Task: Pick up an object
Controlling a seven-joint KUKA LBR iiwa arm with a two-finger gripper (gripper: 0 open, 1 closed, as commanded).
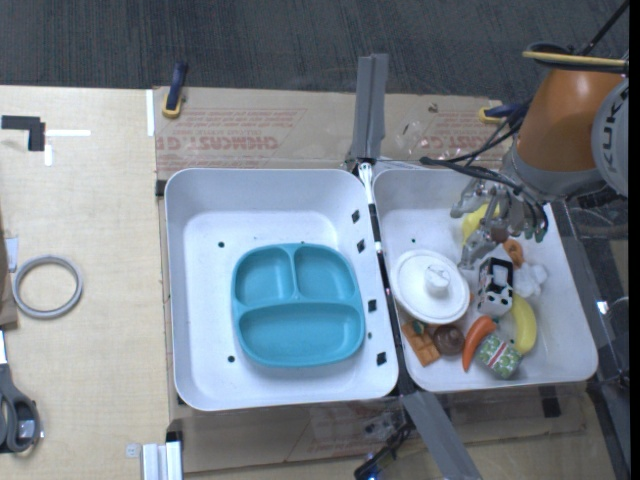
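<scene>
The gripper hangs low in the right bin, among packed toys. I cannot tell what it holds. It might bump a neighbor or grab nothing.

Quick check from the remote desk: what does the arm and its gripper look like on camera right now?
A bulky grey arm with a wide orange band above the wrist, white lettering partly visible on the grey shell, and black cables looping round it. The gripper is a small grey metal assembly; finer detail is too blurred.
</scene>
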